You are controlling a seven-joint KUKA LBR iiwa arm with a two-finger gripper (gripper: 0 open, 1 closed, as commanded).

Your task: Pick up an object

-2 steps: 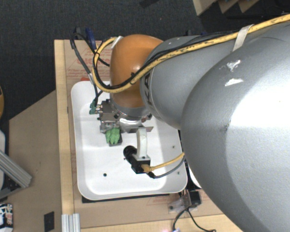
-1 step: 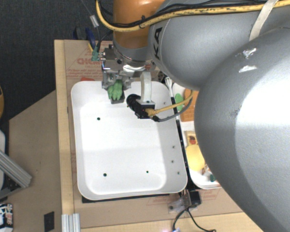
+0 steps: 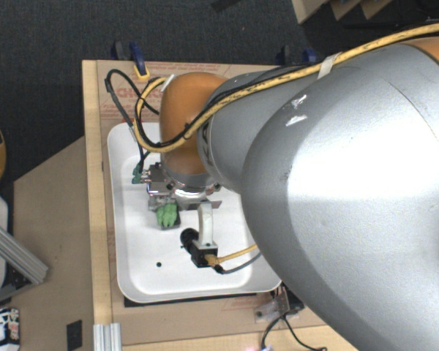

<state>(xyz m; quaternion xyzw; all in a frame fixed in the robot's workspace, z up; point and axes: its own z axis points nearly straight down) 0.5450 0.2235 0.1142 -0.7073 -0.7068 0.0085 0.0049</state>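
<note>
Camera view | you're watching the gripper (image 3: 177,196) hovering at frame centre-left | green object (image 3: 166,214) lying just below-left | claw state: cannot tell.

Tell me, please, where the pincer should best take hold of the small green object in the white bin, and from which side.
Probably from straight above, closing across the narrow width of the green object. It lies low on the floor of the white bin, a small crumpled lump with no handle, just beneath the pincer. Its exact shape is hard to tell.
</note>
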